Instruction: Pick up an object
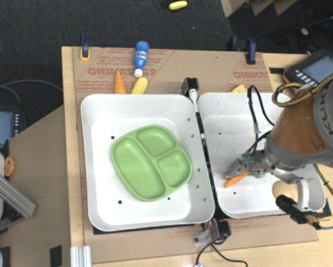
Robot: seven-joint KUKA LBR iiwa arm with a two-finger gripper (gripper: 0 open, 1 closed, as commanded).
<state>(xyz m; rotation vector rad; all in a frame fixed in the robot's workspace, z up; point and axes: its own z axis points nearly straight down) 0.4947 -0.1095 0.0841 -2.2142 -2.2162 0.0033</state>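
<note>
Your gripper (245, 168) sits low in the right bin (233, 204), at the orange carrot (235, 178); I cannot tell its grip, so the lift remains.

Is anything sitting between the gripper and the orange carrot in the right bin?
Nothing visible does. The gripper is down in the right bin, right at the orange carrot, with bare white bin floor around them. The green divided plate lies in the left bin.

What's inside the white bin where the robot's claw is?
An orange carrot-like toy lies in the right bin, at the claw. The arm covers much of that bin, so anything beneath it is hidden.
</note>
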